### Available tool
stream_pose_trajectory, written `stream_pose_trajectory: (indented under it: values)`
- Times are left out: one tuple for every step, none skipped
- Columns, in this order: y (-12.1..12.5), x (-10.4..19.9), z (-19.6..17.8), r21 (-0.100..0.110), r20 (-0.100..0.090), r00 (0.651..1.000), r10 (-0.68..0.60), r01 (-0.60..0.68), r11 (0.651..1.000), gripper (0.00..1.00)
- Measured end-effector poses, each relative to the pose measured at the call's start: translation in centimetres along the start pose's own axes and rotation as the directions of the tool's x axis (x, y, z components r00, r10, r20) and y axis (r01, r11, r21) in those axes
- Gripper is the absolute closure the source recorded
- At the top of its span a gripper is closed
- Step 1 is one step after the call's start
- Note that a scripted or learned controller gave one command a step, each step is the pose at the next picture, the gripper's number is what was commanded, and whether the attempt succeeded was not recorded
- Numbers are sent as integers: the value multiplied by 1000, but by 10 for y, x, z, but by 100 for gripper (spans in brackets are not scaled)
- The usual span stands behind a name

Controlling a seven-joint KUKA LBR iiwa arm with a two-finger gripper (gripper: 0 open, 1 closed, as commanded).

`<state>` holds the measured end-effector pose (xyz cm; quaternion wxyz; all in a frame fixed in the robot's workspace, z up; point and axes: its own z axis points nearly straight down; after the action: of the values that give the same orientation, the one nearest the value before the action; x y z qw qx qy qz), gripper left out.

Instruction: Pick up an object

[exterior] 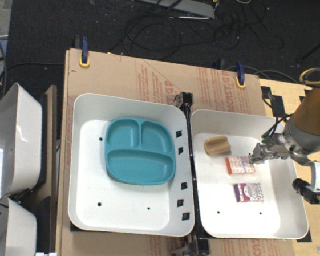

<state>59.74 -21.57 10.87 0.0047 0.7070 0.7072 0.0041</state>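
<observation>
Right bin (pixel 286 225) holds three small objects, any of them a pick candidate. Red-and-white packet (pixel 240 166) lies flat near the bin's middle, tilted slightly. Just below it, apart, a purple-and-white packet (pixel 248 192), also flat. Up and left of the red one, a tan bread-like piece (pixel 217 145) near the bin's upper left area, not touching the packets.

End effector (pixel 258 155) sits low over the right bin, just beside the red-and-white packet's upper right corner; contact unclear. Nothing visibly between its fingers. Open or closed: cannot tell, tip too small and dark against the wrist hardware. Arm (pixel 313 122) comes in from the right edge, orange band above grey wrist, cables trailing near the bin's right wall.

Left bin (pixel 82 202) holds a teal divided plate (pixel 140 151), three compartments, lying flat, upper-middle of the bin. A black divider strip (pixel 187 168) runs between the two bins.

Both bins rest side by side on a cardboard sheet (pixel 154 81) with red print, clamped at the far edge by a yellow-blue clamp (pixel 84 53) on the left and another clamp (pixel 239 74) on the right. Cardboard covers the tabletop. White tubs (pixel 9 142) stand off to the left. Dark floor (pixel 46 14) with cables beyond.
</observation>
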Motion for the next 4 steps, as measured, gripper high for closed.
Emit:
stream_pose_trajectory:
  values:
    - [11,-6,-55,5,2,1000,-3,3,1000,100]
    - [15,-1,-119,4,2,1000,-5,5,1000,100]
    - [26,6,-173,5,2,1000,-5,5,1000,100]
    - [16,54,-157,14,-3,1000,-7,7,1000,100]
